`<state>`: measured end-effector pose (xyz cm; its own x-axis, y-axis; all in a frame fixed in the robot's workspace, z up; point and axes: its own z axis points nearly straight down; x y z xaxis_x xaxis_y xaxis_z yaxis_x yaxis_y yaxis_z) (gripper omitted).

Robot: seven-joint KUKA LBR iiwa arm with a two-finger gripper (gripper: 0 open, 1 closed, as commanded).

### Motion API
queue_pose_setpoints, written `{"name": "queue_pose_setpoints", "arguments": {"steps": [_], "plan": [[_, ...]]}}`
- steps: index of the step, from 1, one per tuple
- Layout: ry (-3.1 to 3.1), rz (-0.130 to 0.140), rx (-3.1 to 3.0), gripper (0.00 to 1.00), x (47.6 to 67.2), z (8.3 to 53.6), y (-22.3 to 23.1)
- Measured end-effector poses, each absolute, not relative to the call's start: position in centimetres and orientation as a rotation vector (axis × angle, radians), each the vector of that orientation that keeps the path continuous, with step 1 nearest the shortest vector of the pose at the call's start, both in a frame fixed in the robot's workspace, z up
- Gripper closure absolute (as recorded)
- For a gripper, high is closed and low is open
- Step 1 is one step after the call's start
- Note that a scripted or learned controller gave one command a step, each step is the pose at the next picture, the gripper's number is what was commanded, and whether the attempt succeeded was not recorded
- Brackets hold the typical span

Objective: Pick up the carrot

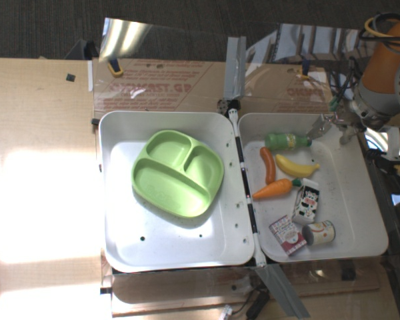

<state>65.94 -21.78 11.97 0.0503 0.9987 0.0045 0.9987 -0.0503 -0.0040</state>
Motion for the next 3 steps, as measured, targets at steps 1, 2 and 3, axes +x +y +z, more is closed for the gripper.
{"name": "queue_pose_setpoints", "arguments": {"steps": [1,2,3], "plan": [[-2.211,-0.012,-2.255,0.00,66.4,10.3,-13.8],[-2.231,0.000,-2.215,0.00,61.2,9.3,-10.5],[-2.105,0.002,-2.330,0.00,56.4,9.1,-9.7]]}}
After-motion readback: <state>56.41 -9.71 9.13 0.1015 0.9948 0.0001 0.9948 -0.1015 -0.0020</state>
